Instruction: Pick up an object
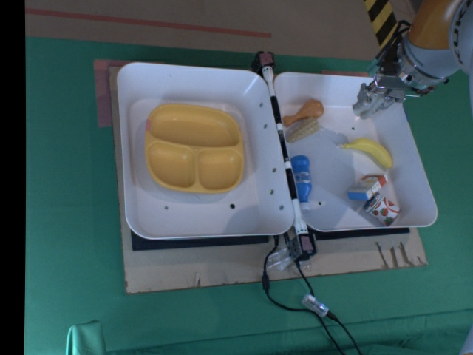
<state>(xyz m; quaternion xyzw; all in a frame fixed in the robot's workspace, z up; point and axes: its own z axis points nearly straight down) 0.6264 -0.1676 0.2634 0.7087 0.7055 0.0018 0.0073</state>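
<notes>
The right bin (414, 176) holds several objects. A brown chicken drumstick (304, 112) lies near its top left, with a tan sandwich wedge (303, 131) just below it. A blue bottle (301, 177) lies along the left wall. A yellow banana (369, 151) sits in the middle right. A small carton (367, 188) and a printed can (381, 208) rest at the lower right. My gripper (367, 109) hangs over the bin's upper right part, above the banana and right of the drumstick, with nothing visible between its fingers.
The left bin (140, 87) holds a yellow divided tray (195, 147). A hinge strip (284, 154) runs between the bins. Cables (310, 302) trail off the front of the bench. Green cloth surrounds the cardboard base.
</notes>
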